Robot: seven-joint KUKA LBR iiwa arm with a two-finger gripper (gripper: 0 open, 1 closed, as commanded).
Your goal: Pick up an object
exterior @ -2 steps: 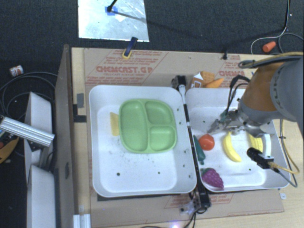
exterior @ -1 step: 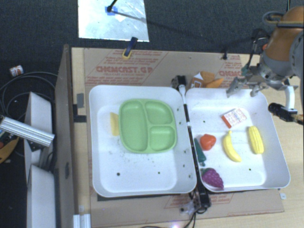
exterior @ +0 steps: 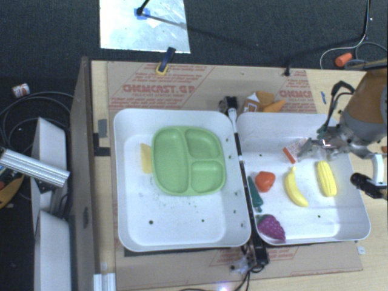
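My gripper (exterior: 324, 149) hangs over the back of the right bin (exterior: 345, 223), open, with its fingers spread and nothing between them. It is just above the top end of a yellow corn cob (exterior: 326, 178). A yellow banana (exterior: 296, 188) lies to the left of the corn. A small orange stick (exterior: 288, 155) lies left of the gripper. A red fruit (exterior: 265, 180), a dark green piece (exterior: 253, 194) and purple grapes (exterior: 272, 227) sit along the bin's left side.
The left bin (exterior: 176, 229) holds a green divided plate (exterior: 188, 160) and a yellow piece (exterior: 146, 158) beside it. A divider (exterior: 239, 156) runs between the bins. Orange items (exterior: 267, 102) lie on the cardboard behind the right bin.
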